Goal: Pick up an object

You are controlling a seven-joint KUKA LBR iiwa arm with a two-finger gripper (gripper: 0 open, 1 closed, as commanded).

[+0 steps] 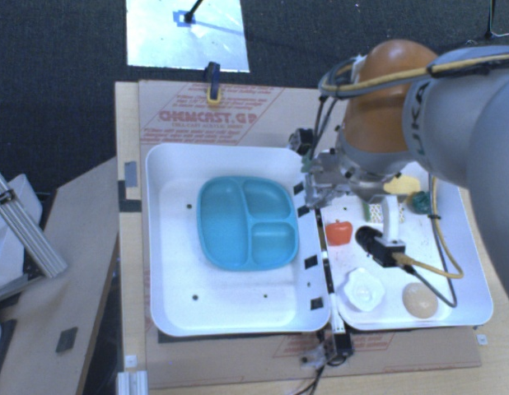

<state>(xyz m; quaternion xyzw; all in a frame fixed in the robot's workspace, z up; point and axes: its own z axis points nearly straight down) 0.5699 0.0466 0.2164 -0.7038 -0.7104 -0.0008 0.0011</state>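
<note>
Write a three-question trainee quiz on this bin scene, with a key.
1. True or false: the blue divided tray lies in the left bin.
2. Which item lies nearest the divider between the bins? A) beige round object B) orange-red object C) yellow object
3. Fill in: the gripper hangs over the ____ bin's back-left corner, near the divider.

Key: 1 true. 2 B. 3 right; the right bin also holds a white fried-egg-like piece at its front.
</note>
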